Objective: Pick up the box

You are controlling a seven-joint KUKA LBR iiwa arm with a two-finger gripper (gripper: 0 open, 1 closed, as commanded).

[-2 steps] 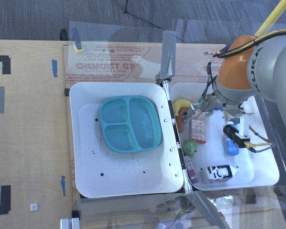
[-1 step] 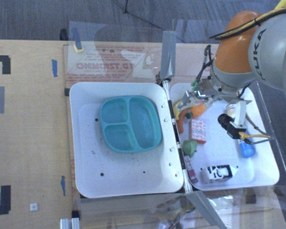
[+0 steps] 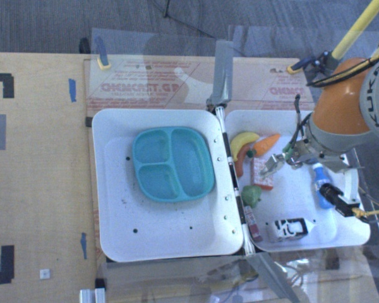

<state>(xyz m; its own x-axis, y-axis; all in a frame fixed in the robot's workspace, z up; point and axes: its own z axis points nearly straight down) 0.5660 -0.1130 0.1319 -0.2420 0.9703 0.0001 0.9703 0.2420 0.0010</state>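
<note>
The box (image 3: 261,172) is small and pinkish-white with a red lower edge. It lies flat in the left part of the right bin (image 3: 341,232), below a banana (image 3: 242,142) and a carrot (image 3: 266,144). My gripper (image 3: 275,162) comes in from the right under the orange wrist band and hangs low at the box's upper right corner. Whether it touches the box is unclear. The box still rests on the bin floor.
A green toy (image 3: 252,195) and a dark pen (image 3: 251,223) lie just below the box. A white-and-black object (image 3: 291,228) sits near the front wall, and a blue bottle (image 3: 321,176) lies under the arm. The left bin (image 3: 114,232) holds a teal divided plate (image 3: 173,164).
</note>
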